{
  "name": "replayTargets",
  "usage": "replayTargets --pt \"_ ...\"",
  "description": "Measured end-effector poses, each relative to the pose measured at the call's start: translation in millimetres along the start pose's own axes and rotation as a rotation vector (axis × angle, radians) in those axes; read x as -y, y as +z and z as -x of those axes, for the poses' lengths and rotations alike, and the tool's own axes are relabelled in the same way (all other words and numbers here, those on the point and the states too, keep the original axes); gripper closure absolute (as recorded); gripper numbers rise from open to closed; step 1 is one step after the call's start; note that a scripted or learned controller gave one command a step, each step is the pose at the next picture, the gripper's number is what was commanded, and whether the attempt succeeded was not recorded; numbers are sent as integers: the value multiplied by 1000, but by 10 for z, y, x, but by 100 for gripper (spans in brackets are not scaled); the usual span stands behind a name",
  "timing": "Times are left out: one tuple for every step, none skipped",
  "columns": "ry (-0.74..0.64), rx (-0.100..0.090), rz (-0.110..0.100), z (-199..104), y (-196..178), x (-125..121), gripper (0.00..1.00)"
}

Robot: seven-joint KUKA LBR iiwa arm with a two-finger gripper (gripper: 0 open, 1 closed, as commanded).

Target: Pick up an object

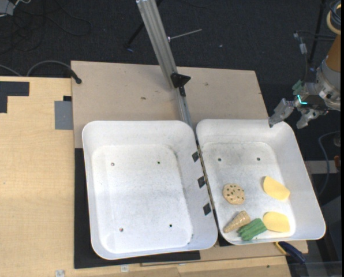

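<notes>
- Spread apart, with nothing between them, my jaws hang at the upper right, just off the far right corner of the right bin (pixel 296 149); my gripper (pixel 292 115) shows two grey fingers (pixel 277 113) splayed outward, and a small teal light glows just above them.
- Higher up my arm, the orange band (pixel 335 53) shows at the right edge.
- All the things to pick lie in the near part of the right bin, well apart from me.
- A cookie (pixel 234 194), round, tan and speckled with dark chips, lies near the bin's middle.
- Two yellow pieces look smooth and rounded: one (pixel 275 188) right of the cookie, the other (pixel 276 222) nearer the front rim.
- A cone (pixel 236 222), beige with a ridged surface, lies tilted by the front rim.
- A green piece (pixel 252 229), lumpy and dark, touches the cone's right side and sits just beside the lower yellow piece.
- Both bins are shallow white trays with rounded corners, dusted with grey scuffs and a few small dark dots; the left bin (pixel 91 172) sits edge to edge with the right one, with black clips (pixel 199 181) along the seam.
- Behind them, a ribbed aluminium bar (pixel 159 38) slants up from a tan board (pixel 126 91).
- I can read no writing or labels anywhere.
</notes>
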State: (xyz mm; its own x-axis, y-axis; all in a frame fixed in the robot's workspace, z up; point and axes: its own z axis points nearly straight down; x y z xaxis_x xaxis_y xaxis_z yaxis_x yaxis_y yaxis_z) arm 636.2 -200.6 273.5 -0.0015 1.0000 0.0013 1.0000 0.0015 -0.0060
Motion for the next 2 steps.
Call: replayTargets --pt "-3 1 3 -4 -23 -8 0" --pt "1 0 0 13 415 -27 0"
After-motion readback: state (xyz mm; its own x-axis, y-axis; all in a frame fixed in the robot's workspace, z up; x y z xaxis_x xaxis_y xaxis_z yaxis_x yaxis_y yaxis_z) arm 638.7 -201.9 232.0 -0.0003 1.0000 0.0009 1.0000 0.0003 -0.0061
